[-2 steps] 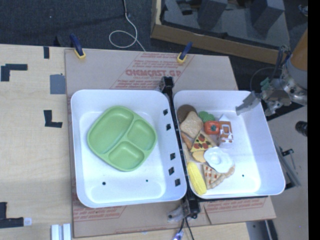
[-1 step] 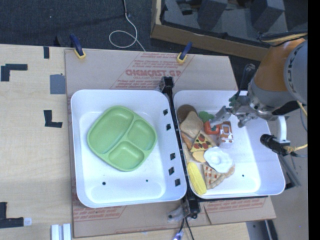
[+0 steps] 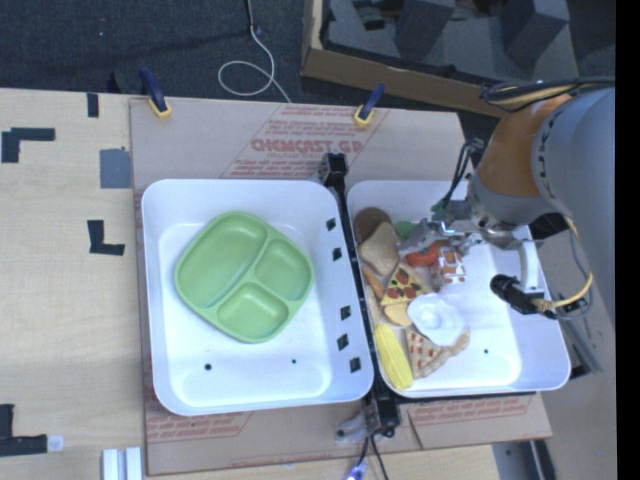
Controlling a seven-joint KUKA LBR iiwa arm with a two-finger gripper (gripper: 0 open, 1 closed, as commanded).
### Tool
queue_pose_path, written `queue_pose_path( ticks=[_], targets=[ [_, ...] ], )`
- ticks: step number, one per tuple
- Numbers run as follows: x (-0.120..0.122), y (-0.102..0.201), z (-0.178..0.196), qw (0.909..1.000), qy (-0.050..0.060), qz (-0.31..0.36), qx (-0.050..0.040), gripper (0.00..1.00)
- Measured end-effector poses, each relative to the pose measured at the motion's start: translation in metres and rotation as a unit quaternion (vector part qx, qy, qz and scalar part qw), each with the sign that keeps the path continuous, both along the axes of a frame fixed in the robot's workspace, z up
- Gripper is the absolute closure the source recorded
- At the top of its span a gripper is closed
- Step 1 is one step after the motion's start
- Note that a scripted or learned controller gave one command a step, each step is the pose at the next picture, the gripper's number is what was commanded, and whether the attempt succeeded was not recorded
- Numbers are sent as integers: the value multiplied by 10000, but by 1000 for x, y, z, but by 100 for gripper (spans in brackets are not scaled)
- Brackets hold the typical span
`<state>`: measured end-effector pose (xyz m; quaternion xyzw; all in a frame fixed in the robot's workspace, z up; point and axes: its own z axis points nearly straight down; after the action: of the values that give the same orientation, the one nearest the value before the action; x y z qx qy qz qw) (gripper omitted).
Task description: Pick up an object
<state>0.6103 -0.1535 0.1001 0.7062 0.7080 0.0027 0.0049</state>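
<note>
1. camera view: the arm bends in from the right, its gripper low over the right bin.
2. toy food is heaped in that bin's left half, just under and beside the gripper.
3. a green plate lies in the left bin.

You've got the arm reaching in from the right, gripper down over the toy food pile in the right bin: corn cob, pizza slice, fried egg. Left bin holds a green divided plate.
</note>
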Motion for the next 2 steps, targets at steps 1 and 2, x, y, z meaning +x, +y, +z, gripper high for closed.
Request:
queue_pose_path(
  ticks=[1,2],
  targets=[
    [52,29,-11,10000,66,11,-60,0],
    [53,33,-1,10000,20,0,-11,100]
  ],
)
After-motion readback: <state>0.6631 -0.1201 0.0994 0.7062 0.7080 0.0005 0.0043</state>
